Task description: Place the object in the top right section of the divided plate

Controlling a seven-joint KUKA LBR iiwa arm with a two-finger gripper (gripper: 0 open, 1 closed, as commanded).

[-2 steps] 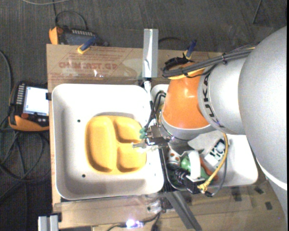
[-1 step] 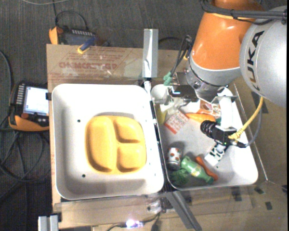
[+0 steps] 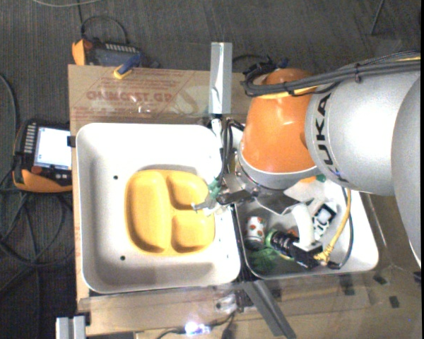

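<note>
A yellow divided plate (image 3: pixel 155 210) lies in the left white bin (image 3: pixel 99 161). It has one long section on the left and two smaller ones on the right. My gripper (image 3: pixel 210 195) hangs over the plate's right rim, near the ridge between the upper right and lower right sections. A small green bit (image 3: pixel 214 186) shows at the gripper's tip; I cannot make out whether it is a held object. The grey arm with its orange band (image 3: pixel 279 133) covers much of the right bin.
In the right bin (image 3: pixel 360 256), a small round can-like object (image 3: pixel 254 227) and a dark green thing (image 3: pixel 263 258) lie under the wrist. A cardboard sheet (image 3: pixel 141 94) sits behind the left bin. A handheld screen device (image 3: pixel 46 154) lies left of the bench.
</note>
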